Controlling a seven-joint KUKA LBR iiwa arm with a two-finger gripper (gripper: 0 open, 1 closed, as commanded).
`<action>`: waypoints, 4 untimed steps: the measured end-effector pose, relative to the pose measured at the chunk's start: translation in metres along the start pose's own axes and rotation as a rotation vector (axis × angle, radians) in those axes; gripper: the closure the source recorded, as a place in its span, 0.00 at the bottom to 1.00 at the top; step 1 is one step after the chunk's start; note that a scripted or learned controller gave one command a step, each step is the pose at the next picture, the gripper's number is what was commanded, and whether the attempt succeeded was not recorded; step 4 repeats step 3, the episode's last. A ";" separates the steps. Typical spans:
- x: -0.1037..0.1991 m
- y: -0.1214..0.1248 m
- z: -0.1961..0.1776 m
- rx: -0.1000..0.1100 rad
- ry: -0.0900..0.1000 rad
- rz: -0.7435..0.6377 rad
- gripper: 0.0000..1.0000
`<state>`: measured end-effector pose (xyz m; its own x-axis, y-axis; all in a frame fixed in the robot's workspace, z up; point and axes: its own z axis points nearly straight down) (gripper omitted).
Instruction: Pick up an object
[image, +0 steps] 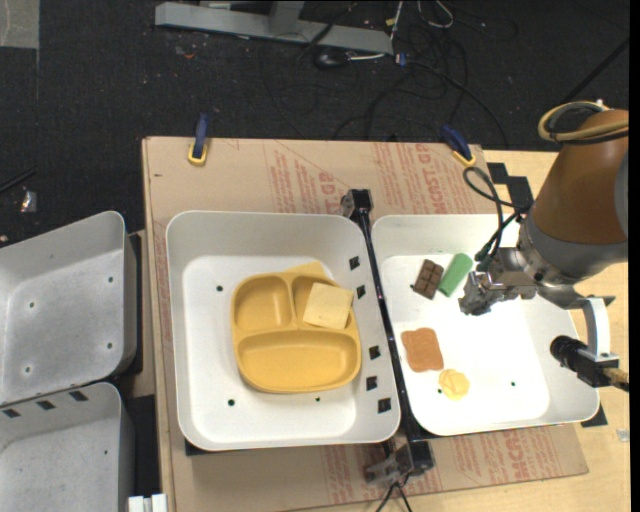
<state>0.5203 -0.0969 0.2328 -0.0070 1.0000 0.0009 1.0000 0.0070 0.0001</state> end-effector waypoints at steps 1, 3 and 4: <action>0.057 0.002 0.008 0.001 0.001 -0.001 1.00; 0.161 0.019 0.024 0.001 0.001 -0.002 1.00; 0.161 0.019 0.024 0.001 0.001 -0.002 1.00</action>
